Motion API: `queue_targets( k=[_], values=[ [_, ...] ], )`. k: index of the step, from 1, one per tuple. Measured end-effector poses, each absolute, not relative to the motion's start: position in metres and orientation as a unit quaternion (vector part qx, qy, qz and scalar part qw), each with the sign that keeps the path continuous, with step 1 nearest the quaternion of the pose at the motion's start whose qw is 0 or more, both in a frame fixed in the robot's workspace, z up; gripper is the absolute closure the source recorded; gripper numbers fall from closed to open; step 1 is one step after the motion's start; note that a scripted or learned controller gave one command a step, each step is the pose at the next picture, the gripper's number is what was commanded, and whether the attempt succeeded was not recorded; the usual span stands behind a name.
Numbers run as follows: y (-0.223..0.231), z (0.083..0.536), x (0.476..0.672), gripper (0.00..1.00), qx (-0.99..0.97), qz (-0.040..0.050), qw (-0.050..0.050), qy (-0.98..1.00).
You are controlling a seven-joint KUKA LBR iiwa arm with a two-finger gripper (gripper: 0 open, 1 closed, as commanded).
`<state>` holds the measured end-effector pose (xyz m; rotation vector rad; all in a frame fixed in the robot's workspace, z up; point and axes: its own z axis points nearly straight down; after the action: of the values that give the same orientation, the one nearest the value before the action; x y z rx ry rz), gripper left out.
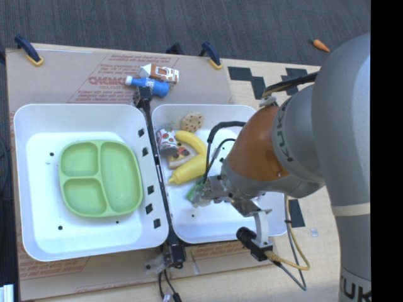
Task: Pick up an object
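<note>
gripper (200, 194) low in right bin (189, 228), tucked under arm's wrist; cannot tell its opening or hold. likely target, banana (191, 141), lies near bin's left wall beside yellow bottle (187, 170), cookie (192, 121) behind.

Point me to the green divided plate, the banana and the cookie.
green divided plate (101, 178): camera view, on the ridge where its three compartments meet.
banana (191, 141): camera view, middle of its curved body.
cookie (191, 121): camera view, centre of its top face.
</note>
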<state>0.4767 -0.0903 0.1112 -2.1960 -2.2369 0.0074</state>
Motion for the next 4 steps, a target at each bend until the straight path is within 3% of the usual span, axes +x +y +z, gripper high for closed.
queue_targets(
  k=[1,2,3,4],
  values=[
    [-0.09,0.111,0.477,0.0,-0.701,0.0024,0.003,-0.714],
    [-0.09,0.121,0.478,1.0,-0.699,0.0024,0.004,-0.715],
    [-0.09,0.121,0.478,0.0,-0.698,0.0027,0.003,-0.716],
    [-0.095,0.091,0.475,0.0,-0.705,0.0014,0.002,-0.709]
  ],
)
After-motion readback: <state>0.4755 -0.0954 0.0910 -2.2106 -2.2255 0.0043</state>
